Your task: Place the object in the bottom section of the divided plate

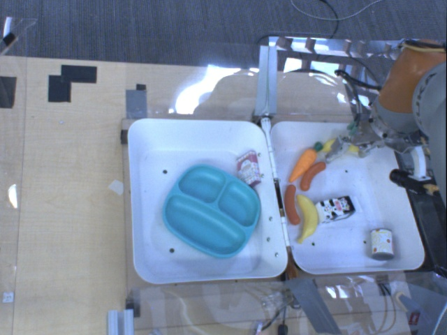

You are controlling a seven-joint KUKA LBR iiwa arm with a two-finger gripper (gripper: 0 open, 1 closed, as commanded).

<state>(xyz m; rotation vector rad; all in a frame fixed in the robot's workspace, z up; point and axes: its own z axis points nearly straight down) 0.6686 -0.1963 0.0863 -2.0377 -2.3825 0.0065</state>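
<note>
Nearest to us in the right bin (412, 257) stands a small can (381, 243), well apart from the rest. Across in the left bin (147, 257) lies the blue divided plate (211, 210), its long bottom section (202, 227) bare and facing the near left; that is where the object must go. A small red packet (248, 167) lies just beyond the plate's far right rim, touching or nearly touching it.

Farther in, a yellow banana (307, 218) and a red sausage (290, 204) lie side by side against the wall between the bins, with a black-and-white carton (335, 209) just right of the banana. Beyond them an orange carrot (302, 165) and a second red sausage (312, 176) lie together.

Which object the task means we cannot tell; we judge it one of this cluster. All look like light, stiff toy foods with smooth skins that may slip, so we would pinch across the narrow middle. The close neighbours crowd any grasp, and the wall between the bins must be cleared on the way over.

Farthest, the hand (355, 142) hovers at the far right of the right bin beside a small yellow-green piece (323, 146); whether its fingers are apart or together we cannot tell.
</note>
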